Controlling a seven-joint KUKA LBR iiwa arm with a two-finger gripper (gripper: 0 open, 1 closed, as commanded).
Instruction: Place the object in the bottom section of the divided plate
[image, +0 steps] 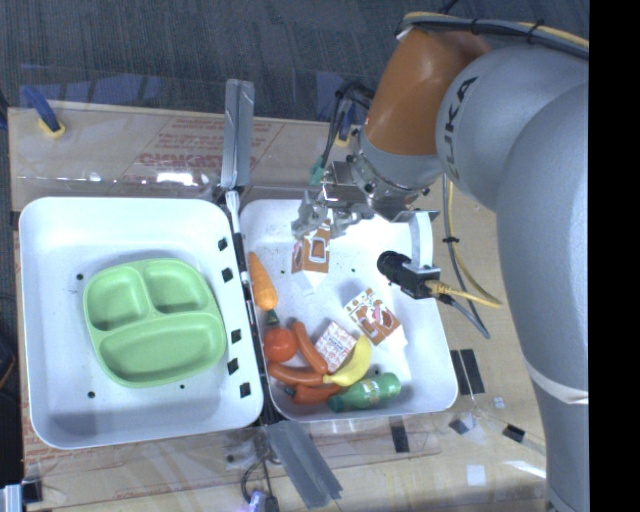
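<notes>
Carton at the gripper, plate far off to its left

From the camera view, I see the grey two-finger gripper (322, 212) pinching a small brown-and-white carton (313, 250), which hangs upright over the right-hand white bin (425, 380). The green divided plastic plate (152, 320) lies in the left-hand white bin (60, 400), well apart from the carton across the bins' shared wall; I judge its bottom section the farthest.

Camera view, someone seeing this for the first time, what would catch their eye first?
Probably the big grey arm with its orange band reaching in from the right, its gripper above a small brown-and-white carton in the right bin. Next, the bright green divided plate lying alone in the left bin. Then the toy food heaped at the right bin's near edge: carrot, tomato, banana.
</notes>
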